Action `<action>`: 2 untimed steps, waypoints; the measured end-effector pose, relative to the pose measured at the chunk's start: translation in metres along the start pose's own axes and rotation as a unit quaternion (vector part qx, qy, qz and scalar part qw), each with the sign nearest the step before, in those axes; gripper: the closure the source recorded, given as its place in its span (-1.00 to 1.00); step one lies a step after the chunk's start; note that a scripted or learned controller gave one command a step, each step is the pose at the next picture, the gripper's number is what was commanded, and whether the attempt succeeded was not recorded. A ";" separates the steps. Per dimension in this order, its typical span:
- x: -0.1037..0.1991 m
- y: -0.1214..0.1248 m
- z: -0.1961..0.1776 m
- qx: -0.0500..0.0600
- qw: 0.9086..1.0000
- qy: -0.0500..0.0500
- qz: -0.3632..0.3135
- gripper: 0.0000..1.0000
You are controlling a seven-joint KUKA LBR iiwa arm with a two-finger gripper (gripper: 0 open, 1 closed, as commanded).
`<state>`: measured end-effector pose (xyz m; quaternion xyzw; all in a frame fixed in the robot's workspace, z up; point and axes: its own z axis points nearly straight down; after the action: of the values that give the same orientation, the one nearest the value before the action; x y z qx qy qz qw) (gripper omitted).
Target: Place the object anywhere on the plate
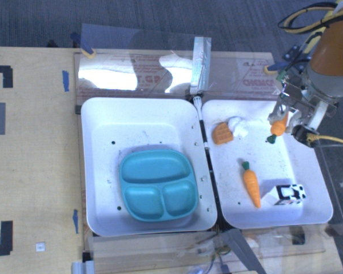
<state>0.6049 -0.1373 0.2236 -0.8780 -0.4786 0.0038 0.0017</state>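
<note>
My arm comes in from the right, and its upper part is cut off at the frame's edge, so I see little beyond the orange band and the grey wrist. My claw [281, 121] hangs over the far right corner of the right white plastic bin [320, 210]. Between its fingers sits a small orange carrot-shaped toy with a green tip [278, 128], pinched and lifted clear of the bin floor; the fingers themselves are partly lost against the wrist hardware, yet the toy is plainly clamped there.

The teal three-compartment plastic plate [158, 183] lies in the left white plastic bin [97, 153], well apart from my claw, across the divider between the two bins.

Below my claw on the right bin's floor rest a longer orange toy carrot with a green stem [251, 185], a small black-and-white patterned block [289, 193] near the front right corner, and, toward the back left, a ridged orange toy pastry [222, 134] touching a small white lump [238, 128] I cannot identify.

The bins stand on a pale wooden bench [28, 170] marked with black and blue tape, beside dark grey carpet [131, 4].
</note>
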 end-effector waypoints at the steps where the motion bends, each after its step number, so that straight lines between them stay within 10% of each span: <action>1: 0.092 -0.070 0.007 0.001 0.999 0.001 0.050 1.00; 2: 0.120 -0.129 0.040 0.000 0.999 0.001 0.050 1.00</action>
<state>0.5606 0.0332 0.1841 -0.9010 -0.4339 0.0034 0.0020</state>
